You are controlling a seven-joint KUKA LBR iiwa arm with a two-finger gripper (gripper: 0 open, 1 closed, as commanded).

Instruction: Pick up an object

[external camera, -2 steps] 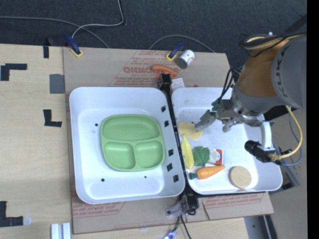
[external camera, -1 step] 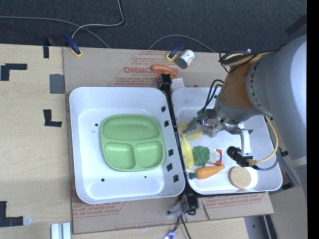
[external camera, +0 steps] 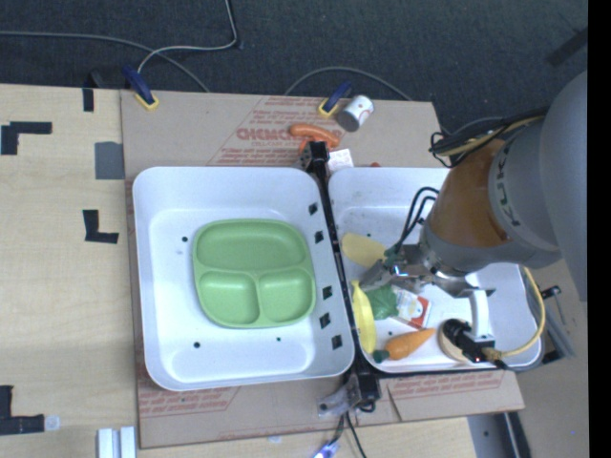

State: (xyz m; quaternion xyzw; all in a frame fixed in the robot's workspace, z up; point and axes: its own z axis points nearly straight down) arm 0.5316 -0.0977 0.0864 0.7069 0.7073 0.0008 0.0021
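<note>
Tool (external camera: 393,273) over right bin (external camera: 506,346); tool state: cannot tell.
Descend squarely on green object (external camera: 382,303) just below tool; avoid banana (external camera: 364,319) and carrot (external camera: 412,343) alongside.

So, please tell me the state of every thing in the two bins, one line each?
Green divided plate: lies flat in the left bin, right way up, nothing on it.
Carrot: lies in the right bin near its front edge.
Banana: lies along the divider side.
Green packet: lies flat, partly under the gripper.
Gripper: low over the right bin; fingers unclear.
</note>
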